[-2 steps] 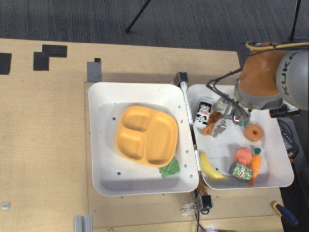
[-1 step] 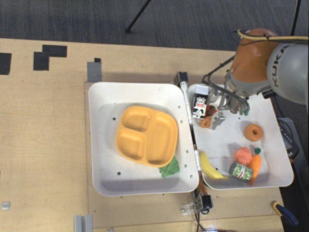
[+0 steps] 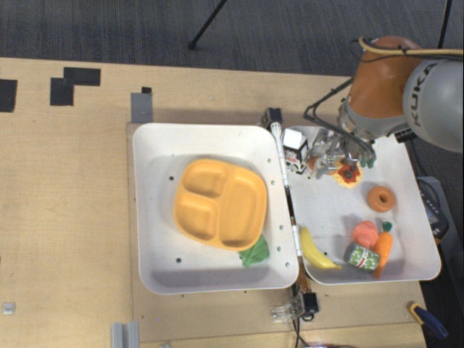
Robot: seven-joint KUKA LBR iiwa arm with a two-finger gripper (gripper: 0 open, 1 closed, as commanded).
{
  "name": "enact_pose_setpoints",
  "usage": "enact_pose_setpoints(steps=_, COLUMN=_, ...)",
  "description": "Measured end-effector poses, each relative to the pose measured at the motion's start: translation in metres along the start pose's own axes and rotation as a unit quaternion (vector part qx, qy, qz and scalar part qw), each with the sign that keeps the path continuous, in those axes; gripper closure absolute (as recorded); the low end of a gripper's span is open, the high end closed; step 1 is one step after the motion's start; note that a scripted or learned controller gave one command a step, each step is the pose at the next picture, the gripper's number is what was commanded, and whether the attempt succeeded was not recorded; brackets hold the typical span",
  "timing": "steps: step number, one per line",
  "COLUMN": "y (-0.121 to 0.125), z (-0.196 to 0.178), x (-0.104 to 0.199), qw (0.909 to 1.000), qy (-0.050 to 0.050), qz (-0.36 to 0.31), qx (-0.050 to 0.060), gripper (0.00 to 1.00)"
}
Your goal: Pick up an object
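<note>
My gripper (image 3: 335, 155) hangs low over the far part of the right bin (image 3: 406, 158), under the orange-banded wrist (image 3: 380, 78). Just below it lies a small red and yellow toy (image 3: 349, 175), touching or nearly touching the tool. A white carton (image 3: 293, 139) sits to the gripper's left by the bin's wall. Nearer the front lie a brown donut (image 3: 381, 198), a pink-red fruit (image 3: 366, 232), a carrot (image 3: 384, 247), a green packet (image 3: 359, 257) and a banana (image 3: 316, 249).
The left bin (image 3: 152, 194) holds an orange divided plate (image 3: 220, 201) with a green leaf toy (image 3: 255, 253) at its front right corner. A rim (image 3: 287, 194) separates the two bins. Cables run at the bench's front edge (image 3: 297, 310).
</note>
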State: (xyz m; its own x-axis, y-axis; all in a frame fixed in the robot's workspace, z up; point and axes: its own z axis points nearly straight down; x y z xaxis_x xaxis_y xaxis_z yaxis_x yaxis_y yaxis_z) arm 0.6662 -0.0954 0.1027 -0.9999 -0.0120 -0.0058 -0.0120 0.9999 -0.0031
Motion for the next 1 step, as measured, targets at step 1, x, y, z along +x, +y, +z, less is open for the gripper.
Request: enact_pose_setpoints(steps=1, y=0.0251, z=-0.084, x=0.0555, qw=0.9999, qy=-0.001, qz=0.017, qx=-0.002, gripper=1.0)
